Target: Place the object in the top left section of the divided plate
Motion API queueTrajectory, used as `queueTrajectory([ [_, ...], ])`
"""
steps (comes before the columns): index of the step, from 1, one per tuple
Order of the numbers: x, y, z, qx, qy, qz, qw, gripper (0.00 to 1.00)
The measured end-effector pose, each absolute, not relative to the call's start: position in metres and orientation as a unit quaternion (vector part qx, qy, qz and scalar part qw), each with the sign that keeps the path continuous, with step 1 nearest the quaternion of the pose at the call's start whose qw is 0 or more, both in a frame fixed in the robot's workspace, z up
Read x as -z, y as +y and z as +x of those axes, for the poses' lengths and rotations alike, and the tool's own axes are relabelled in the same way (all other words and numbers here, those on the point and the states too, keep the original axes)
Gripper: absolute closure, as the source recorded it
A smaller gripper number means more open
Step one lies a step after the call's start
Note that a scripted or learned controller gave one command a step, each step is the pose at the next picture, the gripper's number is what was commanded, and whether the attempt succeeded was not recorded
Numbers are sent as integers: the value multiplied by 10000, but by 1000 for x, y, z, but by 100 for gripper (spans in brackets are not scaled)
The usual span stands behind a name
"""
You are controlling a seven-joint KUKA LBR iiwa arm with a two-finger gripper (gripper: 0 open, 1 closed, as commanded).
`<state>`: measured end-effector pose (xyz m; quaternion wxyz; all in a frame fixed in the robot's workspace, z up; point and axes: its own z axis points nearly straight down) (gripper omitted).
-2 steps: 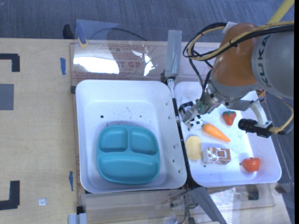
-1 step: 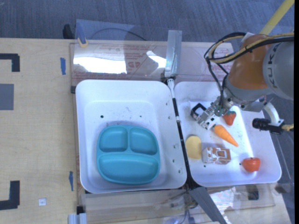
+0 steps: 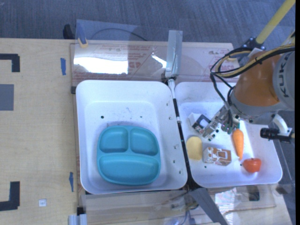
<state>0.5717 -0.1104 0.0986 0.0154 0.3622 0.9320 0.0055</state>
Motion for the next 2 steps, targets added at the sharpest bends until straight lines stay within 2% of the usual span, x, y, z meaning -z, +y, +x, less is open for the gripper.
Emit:
queueTrajectory([
  [1,-98,-143,537,-33,9355,3530,152,100],
  [2,-98,-99,490,-32,9277,3729,185,100],
])
